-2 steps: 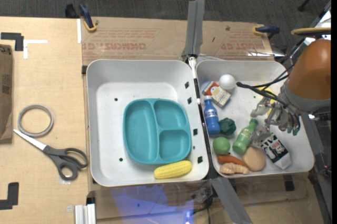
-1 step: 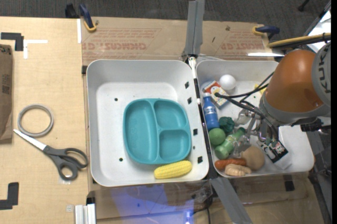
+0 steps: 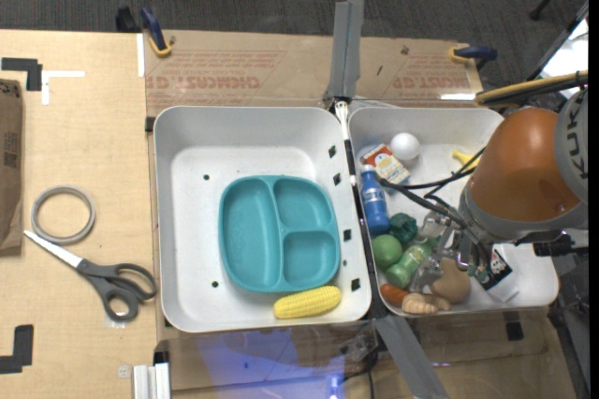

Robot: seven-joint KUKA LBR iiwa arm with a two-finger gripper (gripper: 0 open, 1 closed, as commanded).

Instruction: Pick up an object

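Note:
My gripper [image 3: 438,268] hangs low in the right bin [image 3: 440,118], below the orange wrist band [image 3: 518,165], over a pile of toys at the bin's front left. Under and around it lie a green round fruit [image 3: 386,249], a green bottle-like piece [image 3: 406,266], a dark green item [image 3: 404,227], a tan piece [image 3: 452,287] and an orange carrot-like piece [image 3: 393,295]. A blue bottle [image 3: 374,202] lies along the bin's left wall. Farther back sit a white ball [image 3: 404,144] and a small red-and-white carton [image 3: 386,163].
The left bin [image 3: 187,200] holds a teal divided plate [image 3: 279,232] and a yellow corn cob [image 3: 307,301] near its front edge. Scissors [image 3: 98,275] and a tape roll [image 3: 63,214] lie on the bench left of the bins. A black-and-white card [image 3: 498,268] lies right of the gripper.

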